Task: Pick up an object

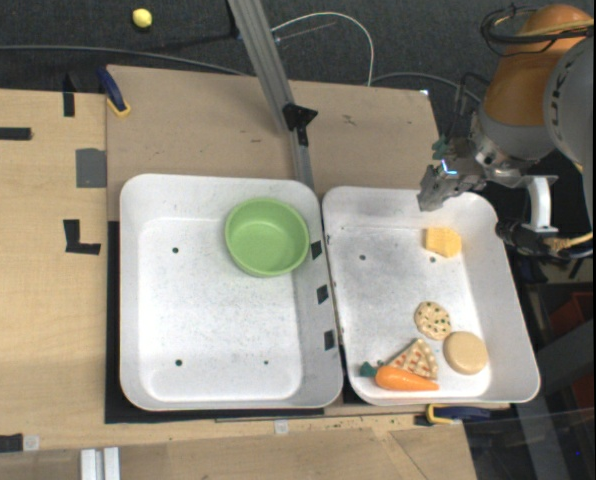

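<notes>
Two shallow white plastic bins are shown side by side on the wooden table [198, 138], viewed from above at a slant. The left bin [158, 298] carries a round green plastic bowl [267, 236] at about 1 o'clock of its floor. The right bin [378, 268] carries five small toy foods: a yellow cheese-like block [442, 242] at about 1 o'clock, a round speckled cookie [432, 319] at about 4 o'clock, and, clustered toward 5 o'clock, a tan round bun-shaped piece [465, 353], a triangular pizza-like slice [415, 359] and an orange carrot-shaped piece [406, 378], the last two touching. The tool [433, 190] of the grey arm with the orange band is seen over the far rim of the right bin, at about 12 o'clock of the yellow block and near it, but apart from it. The state of the tool cannot be told from this view, and nothing is seen held in it. The yellow block is judged the likeliest target, being nearest and standing clear of the other pieces. It is expected to be light and stiff, probably smooth moulded plastic, hence somewhat slippery yet not fragile. A hold across two opposite flat sides, taken near the middle, is judged the most secure; a hold on a corner could let the piece twist out. The flat cookie would offer little height to take hold of, and the carrot and slice lie too close together for a clean approach.
</notes>
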Controlling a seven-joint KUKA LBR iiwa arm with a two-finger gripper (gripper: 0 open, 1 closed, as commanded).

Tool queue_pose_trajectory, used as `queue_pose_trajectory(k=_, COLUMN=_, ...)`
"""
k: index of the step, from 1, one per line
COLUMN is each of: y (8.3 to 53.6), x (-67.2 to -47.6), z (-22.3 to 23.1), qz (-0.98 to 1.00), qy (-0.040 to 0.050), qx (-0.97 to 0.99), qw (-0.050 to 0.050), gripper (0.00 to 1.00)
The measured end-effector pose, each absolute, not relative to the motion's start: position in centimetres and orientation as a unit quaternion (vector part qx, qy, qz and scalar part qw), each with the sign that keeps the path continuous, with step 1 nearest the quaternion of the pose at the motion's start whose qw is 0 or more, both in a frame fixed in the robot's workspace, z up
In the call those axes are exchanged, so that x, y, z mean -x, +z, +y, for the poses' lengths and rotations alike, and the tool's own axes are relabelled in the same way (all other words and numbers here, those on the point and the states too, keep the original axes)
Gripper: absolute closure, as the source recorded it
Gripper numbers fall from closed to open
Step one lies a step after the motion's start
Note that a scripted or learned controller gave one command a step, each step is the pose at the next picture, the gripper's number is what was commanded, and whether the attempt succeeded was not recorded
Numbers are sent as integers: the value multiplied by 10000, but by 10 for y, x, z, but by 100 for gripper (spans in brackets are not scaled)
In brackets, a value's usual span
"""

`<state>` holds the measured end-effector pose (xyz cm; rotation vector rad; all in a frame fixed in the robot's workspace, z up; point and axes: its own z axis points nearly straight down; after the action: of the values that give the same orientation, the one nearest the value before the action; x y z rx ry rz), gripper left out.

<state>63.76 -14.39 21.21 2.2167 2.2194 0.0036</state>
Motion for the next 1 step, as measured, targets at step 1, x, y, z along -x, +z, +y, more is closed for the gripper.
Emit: queue_pose_trajectory(k=1, y=266, x=-639, z=-143, qz=7078, qy=15, qx=-7064, qw=24, gripper=100)
